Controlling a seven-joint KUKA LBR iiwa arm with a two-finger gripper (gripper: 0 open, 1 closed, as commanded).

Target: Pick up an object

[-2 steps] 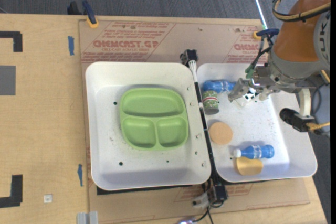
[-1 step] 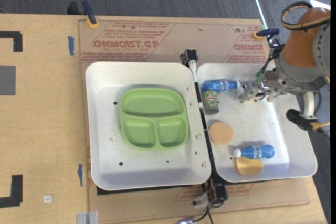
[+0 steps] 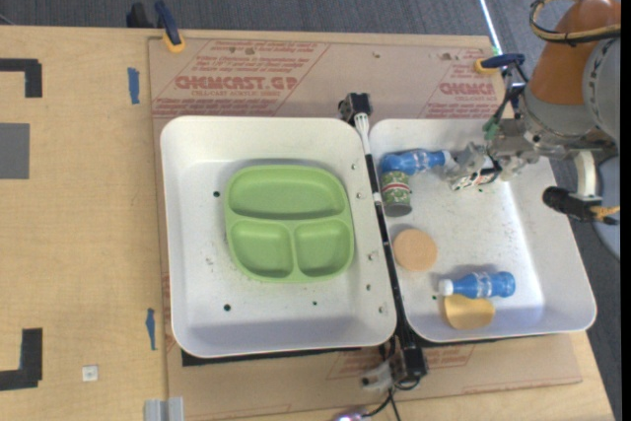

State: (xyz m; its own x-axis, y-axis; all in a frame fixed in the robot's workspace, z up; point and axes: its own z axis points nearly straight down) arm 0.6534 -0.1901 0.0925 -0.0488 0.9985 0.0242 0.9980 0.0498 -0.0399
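Observation:
My gripper hangs over the back of the right bin, just right of a blue plastic bottle lying on its side. Its fingers stand open with nothing between them. A small green-labelled can sits below that bottle, against the bin's left wall. A round tan disc lies in the middle left. Near the front lie a second blue bottle and a yellow-tan piece.
The left bin holds a green divided plate. Both bins rest on a cardboard sheet held by clamps. The grey arm with its orange band comes in from the right.

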